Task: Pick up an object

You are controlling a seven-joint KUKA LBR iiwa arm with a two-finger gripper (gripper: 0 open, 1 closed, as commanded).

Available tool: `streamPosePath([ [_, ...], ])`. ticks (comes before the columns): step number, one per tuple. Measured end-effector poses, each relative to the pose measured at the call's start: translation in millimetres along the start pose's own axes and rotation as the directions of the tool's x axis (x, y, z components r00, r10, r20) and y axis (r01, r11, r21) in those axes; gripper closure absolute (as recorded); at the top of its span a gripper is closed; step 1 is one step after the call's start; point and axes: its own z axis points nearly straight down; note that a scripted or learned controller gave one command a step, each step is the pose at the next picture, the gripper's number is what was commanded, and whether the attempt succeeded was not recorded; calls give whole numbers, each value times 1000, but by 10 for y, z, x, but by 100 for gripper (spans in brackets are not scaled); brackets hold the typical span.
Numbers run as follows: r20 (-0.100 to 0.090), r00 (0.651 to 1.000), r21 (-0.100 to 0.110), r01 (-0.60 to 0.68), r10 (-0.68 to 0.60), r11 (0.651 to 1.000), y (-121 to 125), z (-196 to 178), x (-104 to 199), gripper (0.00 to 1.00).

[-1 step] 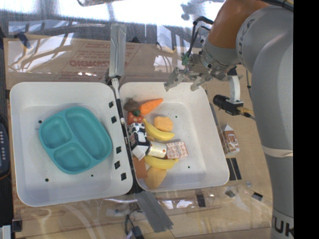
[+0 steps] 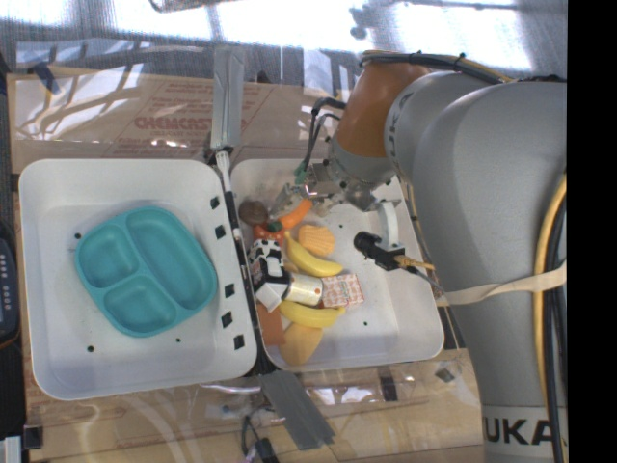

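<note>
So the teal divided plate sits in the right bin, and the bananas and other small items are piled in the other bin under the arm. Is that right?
Not quite. The teal divided plate sits in the left bin, not the right one. The rest holds: the bananas and other small items are piled in the right bin, under the arm. The camera view shows this.

Place: a robot test lab or research workcell, not a home.
Robot: a large grey industrial arm (image 2: 482,191) with an orange band is mounted at the counter.
Bins: two shallow white bins (image 2: 58,355) are fixed side by side.
Contents: toy food (image 2: 310,257) is piled in one bin.
Surroundings: flattened cardboard (image 2: 145,114), tape and cables (image 2: 549,258) are seen.
</note>
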Motion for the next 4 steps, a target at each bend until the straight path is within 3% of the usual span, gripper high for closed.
streamPosePath([
  [1, -1, 1000, 6, 0, 0, 1000, -7, -129, -10, 100],
  [2, 1, 1000, -20, 14, -13, 1000, 113, -1053, 832, 100],
  [3, 1, 1000, -16, 17, -16, 1000, 107, -1138, 831, 100],
  [4, 1, 1000, -15, 17, -17, 1000, 105, -1133, 830, 0],
])
